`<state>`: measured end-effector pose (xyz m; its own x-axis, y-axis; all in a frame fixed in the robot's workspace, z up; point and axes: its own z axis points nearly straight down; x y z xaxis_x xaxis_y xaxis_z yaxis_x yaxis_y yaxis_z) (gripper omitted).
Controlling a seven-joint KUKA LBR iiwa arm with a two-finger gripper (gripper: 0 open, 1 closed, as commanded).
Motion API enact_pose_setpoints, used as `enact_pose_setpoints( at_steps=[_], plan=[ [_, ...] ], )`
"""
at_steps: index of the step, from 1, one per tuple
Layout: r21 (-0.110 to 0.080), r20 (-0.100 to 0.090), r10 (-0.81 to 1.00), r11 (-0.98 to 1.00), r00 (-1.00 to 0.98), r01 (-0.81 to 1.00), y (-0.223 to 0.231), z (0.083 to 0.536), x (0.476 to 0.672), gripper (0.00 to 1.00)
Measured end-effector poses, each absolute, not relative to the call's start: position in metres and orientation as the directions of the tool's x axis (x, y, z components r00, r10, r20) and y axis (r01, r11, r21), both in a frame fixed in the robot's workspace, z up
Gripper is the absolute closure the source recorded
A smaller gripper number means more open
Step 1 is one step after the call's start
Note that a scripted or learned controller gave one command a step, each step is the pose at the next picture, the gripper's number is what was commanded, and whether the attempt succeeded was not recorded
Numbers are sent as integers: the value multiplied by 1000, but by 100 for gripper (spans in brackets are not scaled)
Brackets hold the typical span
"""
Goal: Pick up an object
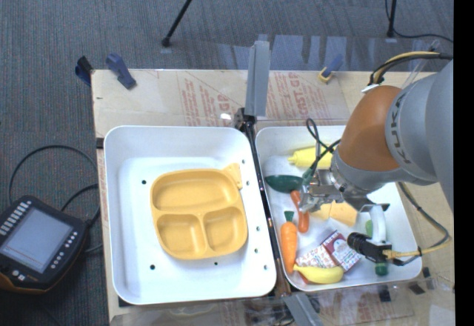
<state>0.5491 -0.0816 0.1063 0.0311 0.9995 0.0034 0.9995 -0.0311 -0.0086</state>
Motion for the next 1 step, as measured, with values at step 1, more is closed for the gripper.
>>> enact_pose_setpoints(
  at_steps=[1],
  plan=[
    [9,-5,976,216,-216,976,-142,281,535,100]
  ],
)
